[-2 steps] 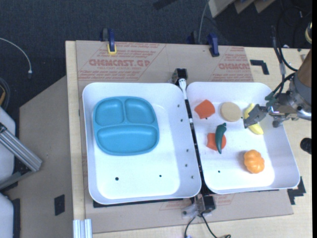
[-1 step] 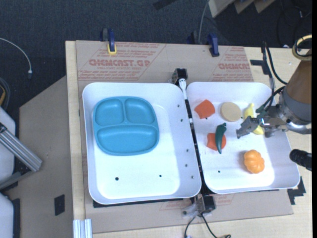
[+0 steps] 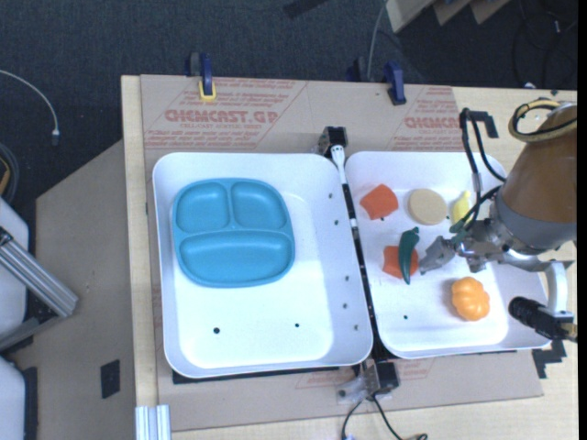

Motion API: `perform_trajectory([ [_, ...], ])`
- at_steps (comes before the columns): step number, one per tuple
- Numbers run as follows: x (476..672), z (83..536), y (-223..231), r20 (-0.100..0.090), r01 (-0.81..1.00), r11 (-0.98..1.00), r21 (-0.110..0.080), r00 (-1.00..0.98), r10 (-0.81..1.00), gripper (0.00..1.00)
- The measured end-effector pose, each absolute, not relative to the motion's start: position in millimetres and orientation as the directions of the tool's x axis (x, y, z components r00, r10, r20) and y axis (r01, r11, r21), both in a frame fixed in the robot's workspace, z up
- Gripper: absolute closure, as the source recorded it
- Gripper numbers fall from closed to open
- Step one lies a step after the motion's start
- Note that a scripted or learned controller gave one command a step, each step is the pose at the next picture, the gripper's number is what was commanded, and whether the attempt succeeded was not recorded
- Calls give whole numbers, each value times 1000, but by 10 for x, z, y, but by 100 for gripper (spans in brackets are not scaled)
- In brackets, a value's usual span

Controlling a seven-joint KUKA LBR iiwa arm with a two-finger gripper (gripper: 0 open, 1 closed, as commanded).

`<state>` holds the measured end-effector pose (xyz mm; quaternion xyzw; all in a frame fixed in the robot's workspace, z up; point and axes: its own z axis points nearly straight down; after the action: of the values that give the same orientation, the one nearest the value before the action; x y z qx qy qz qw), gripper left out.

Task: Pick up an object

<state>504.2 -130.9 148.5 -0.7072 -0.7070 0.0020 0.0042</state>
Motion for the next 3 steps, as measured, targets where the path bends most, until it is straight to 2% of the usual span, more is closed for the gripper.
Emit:
perform_trajectory([
  [1, 5023, 851, -1342, 3, 1000, -1, -8, 1, 1000, 0],
  [2, 5042, 993, -1345, 0, 1000, -1, 1, 1, 1000, 100],
  [3, 4987, 1592, -1391, -3, 1000, 0, 7, 0, 1000, 100],
])
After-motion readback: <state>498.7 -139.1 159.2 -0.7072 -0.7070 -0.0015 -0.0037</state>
